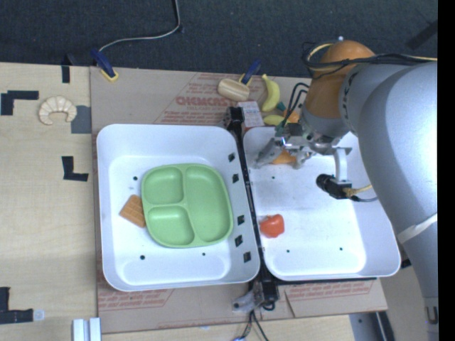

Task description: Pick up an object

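**Gripper low in the right bin's far corner, over an orange object**

At the far left, outside the bins, a pale tan croissant-shaped toy [57, 109] lies on the wooden bench [35, 212]. Next comes the left shallow white bin [117, 261], which holds a light green plastic plate with three compartments [188, 204] near its middle. A flat orange-brown wedge [133, 210] lies just beside the plate's left edge, partly tucked under it.

Beyond the bins' far rims, on the brown cardboard sheet [178, 98], sit a beige bread-roll-shaped toy [233, 88], a yellow plastic banana [271, 94] and a small pale box with dark print [249, 113] — all close together near the divide between the two bins.

The right shallow white bin [334, 254] has a small red-orange tomato-like toy [271, 225] near its left wall, about midway along, well apart from the arm. In the bin's far left corner the two-finger gripper [284, 151] hangs low over the floor, with a small orange object [285, 159] directly at its tips. Metal parts and shadow crowd that spot, so I cannot tell whether the claw is apart or together, nor whether the orange piece sits between the tips or merely beneath them.

The grey arm [398, 133] fills the right side, its orange band [334, 77] above the wrist — a black cable fitting [334, 185] hangs from it over the bin floor.
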Controlling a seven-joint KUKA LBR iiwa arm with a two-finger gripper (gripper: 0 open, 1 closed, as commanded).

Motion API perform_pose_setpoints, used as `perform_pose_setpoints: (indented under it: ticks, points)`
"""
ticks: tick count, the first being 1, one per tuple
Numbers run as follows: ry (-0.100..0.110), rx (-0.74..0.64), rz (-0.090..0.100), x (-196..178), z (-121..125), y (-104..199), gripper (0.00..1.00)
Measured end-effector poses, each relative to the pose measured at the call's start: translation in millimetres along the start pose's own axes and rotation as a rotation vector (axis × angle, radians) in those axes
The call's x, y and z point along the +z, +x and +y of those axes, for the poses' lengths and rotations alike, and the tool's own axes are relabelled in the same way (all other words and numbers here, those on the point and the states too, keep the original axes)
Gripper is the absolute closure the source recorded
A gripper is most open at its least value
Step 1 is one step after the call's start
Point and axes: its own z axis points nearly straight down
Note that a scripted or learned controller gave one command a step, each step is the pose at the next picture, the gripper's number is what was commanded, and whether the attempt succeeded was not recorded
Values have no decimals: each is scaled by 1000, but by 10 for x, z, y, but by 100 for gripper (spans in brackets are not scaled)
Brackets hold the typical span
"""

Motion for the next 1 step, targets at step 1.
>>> perform_pose_setpoints:
  ticks: [1]
  points:
    - [1, -2, 3, 0, 2, -14, 0]
